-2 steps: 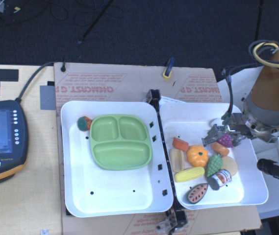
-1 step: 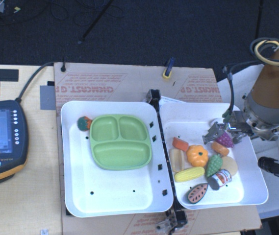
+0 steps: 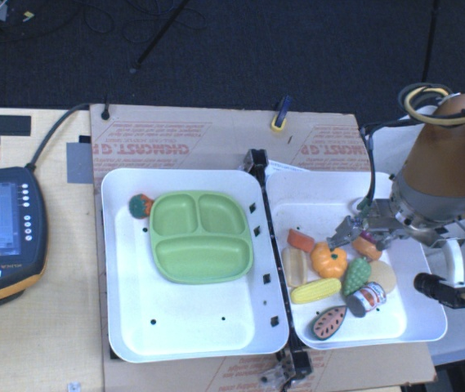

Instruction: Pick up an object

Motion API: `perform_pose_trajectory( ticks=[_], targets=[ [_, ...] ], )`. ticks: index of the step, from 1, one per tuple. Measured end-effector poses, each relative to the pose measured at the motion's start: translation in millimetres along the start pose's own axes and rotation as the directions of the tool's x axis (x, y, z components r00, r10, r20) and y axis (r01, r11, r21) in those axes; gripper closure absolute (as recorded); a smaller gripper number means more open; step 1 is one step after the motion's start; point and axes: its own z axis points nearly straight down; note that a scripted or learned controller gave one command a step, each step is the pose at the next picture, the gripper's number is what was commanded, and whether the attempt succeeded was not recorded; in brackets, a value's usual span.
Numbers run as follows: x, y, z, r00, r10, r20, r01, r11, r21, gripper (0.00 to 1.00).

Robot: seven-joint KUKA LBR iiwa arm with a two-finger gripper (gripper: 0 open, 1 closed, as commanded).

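Two white bins sit side by side on my bench. At far left I see a handheld pendant (image 3: 3, 235) with a lit screen; I cannot read its text. The cardboard sheet (image 3: 216, 141) under the bins carries red printed lettering, upside down from my view and too blurred for me to make out. My left bin (image 3: 183, 325) holds a green divided plate (image 3: 200, 237), with a small green-and-orange toy (image 3: 140, 206) just beside its upper left corner. My right bin (image 3: 416, 321) holds toy food: an orange fruit (image 3: 328, 261), a corn cob (image 3: 315, 290), a watermelon slice (image 3: 328, 322) and a can (image 3: 366, 298) whose label is illegible. The gripper (image 3: 363, 237) hangs over this pile; I cannot tell its state.
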Motion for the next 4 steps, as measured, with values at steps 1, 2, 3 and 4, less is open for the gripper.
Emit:
perform_pose_trajectory(
  ticks=[1, 2, 3, 4],
  targets=[
    [-4.2, -0.9, 45.5, 1.000, 0.001, 0.000, -0.001, 1.000, 0.001, 0.00],
    [-1.9, -0.5, 85.3, 1.000, -0.001, 0.004, 0.001, 1.000, -0.014, 0.00],
    [-2.7, 3.5, 89.4, 1.000, 0.001, 0.004, -0.001, 1.000, -0.024, 0.00],
    [-4.3, 0.7, 83.3, 1.000, 0.009, 0.001, -0.009, 1.000, -0.013, 1.00]
  ],
)
